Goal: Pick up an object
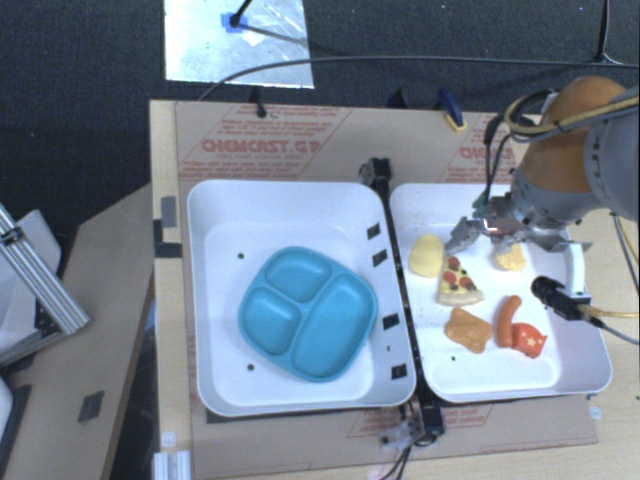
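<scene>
Blue divided plate (pixel 308 312) sits alone in the left bin (pixel 215 208); six food pieces crowd the right bin (pixel 590 368), beneath the tool (pixel 478 230), its state unclear.

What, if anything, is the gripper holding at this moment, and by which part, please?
Nothing shows in the gripper; it hangs over the right bin, above the pizza slice and beside the yellow piece.

pizza slice (pixel 459 282), pale yellow piece (pixel 427 256), red sausage (pixel 509 309), lying in right bin (pixel 580 368)
</scene>
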Controlling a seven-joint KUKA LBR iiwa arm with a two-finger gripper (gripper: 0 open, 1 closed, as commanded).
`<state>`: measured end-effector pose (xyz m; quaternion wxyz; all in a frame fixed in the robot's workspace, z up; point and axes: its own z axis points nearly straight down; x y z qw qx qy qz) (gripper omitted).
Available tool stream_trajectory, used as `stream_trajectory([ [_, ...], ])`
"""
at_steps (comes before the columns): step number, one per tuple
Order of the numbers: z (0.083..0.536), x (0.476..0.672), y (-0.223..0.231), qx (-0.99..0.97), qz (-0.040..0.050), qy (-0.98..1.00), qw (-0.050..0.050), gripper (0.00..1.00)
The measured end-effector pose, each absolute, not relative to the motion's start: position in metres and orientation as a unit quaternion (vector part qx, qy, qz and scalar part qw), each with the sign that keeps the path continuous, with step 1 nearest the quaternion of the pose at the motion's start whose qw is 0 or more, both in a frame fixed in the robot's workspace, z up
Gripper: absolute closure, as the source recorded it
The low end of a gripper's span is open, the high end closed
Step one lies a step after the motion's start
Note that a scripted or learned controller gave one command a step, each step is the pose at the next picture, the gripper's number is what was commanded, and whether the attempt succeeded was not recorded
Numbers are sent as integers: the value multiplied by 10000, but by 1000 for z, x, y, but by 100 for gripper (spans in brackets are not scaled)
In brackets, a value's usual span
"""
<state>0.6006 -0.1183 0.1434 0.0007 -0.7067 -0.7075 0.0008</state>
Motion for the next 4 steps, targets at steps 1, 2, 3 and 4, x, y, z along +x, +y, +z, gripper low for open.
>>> stream_trajectory([
  [1,91,600,-118,-7066,8,-7076,12,0],
  [2,106,602,-118,-7066,-13,-7077,-21,100],
  [3,151,610,-118,-7056,-19,-7086,-27,100],
  [4,195,612,-120,-7054,-20,-7088,-28,100],
])
